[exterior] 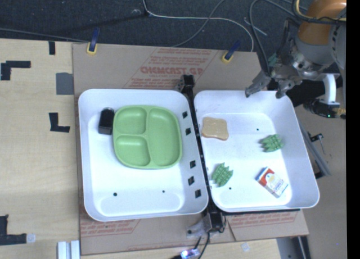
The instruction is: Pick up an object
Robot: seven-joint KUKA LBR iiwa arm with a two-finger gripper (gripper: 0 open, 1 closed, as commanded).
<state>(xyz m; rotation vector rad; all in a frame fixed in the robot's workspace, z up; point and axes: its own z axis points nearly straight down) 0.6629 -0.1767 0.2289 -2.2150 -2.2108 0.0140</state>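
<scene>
In the right bin [292, 117], four small things lie well apart: a tan bread-like slice [215, 128] at ten o'clock, a green leafy piece [272, 142] at three, another green piece [222, 174] at seven, and a small red-and-white packet [272, 182] at five. All look light; the packet seems stiffest, best pinched across its narrow sides. The gripper [264, 89] hangs over the bin's twelve-o'clock rim, fingers spread and clasping nothing, arm reaching in from two o'clock.
</scene>
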